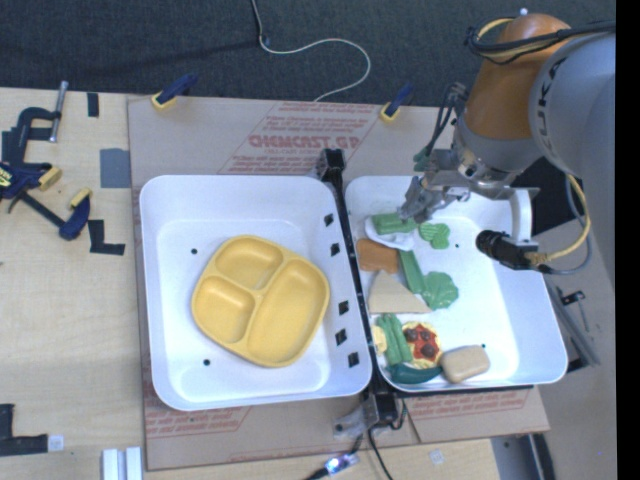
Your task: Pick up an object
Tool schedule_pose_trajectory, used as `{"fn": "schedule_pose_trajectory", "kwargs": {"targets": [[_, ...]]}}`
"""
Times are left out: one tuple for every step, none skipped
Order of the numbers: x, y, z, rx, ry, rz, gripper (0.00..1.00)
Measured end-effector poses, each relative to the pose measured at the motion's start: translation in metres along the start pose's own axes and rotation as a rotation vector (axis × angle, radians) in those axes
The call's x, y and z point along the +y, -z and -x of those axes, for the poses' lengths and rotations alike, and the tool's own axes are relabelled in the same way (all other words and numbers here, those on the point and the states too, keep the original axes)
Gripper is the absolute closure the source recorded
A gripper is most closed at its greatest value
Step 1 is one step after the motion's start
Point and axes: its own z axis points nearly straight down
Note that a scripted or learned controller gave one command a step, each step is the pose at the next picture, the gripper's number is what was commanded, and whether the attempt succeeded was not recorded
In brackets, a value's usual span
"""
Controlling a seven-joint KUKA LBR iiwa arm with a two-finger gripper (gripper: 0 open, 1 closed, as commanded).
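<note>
Left bin (170, 268) contains a yellow divided plate (261, 299). Right bin (520, 318) contains toy food, heaped toward its left wall. Gripper (418, 208) stands low over the pile's far end, directly above a green-and-white piece (392, 226); finger state cannot be determined.

The wooden surface (60, 298) bears a cardboard sheet (290, 138), clipped at its far edge, with two white bins (165, 268) side by side; clamps (30, 168) lie left.
</note>
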Motion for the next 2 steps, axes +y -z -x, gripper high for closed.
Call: {"fn": "schedule_pose_trajectory", "kwargs": {"targets": [[-0.009,0.013,-0.050,0.001,0.001,0.002,1.00],[-0.031,0.020,-0.096,0.000,-0.001,0.001,1.00]]}}
